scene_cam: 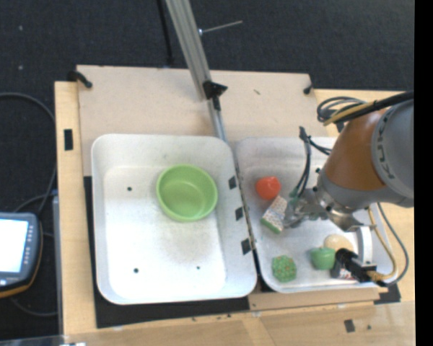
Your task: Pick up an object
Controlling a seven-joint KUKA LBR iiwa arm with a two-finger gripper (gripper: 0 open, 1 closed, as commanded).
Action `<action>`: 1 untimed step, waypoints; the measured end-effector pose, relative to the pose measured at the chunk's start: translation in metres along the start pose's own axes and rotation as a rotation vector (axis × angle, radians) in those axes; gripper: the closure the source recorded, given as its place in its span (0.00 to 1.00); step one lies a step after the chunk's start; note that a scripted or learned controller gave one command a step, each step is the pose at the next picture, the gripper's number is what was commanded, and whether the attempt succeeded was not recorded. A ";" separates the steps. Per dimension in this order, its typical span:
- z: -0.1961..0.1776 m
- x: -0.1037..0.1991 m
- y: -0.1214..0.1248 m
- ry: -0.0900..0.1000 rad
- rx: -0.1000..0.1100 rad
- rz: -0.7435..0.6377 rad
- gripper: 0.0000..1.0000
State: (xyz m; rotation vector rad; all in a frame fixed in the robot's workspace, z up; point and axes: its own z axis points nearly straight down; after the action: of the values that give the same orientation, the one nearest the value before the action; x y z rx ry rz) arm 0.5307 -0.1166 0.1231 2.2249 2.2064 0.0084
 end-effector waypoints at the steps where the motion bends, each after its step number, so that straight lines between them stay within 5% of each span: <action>1: -0.044 0.002 0.005 0.001 0.003 -0.012 1.00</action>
State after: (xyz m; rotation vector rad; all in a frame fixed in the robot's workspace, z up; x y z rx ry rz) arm 0.5353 -0.1145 0.1671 2.2142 2.2214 0.0057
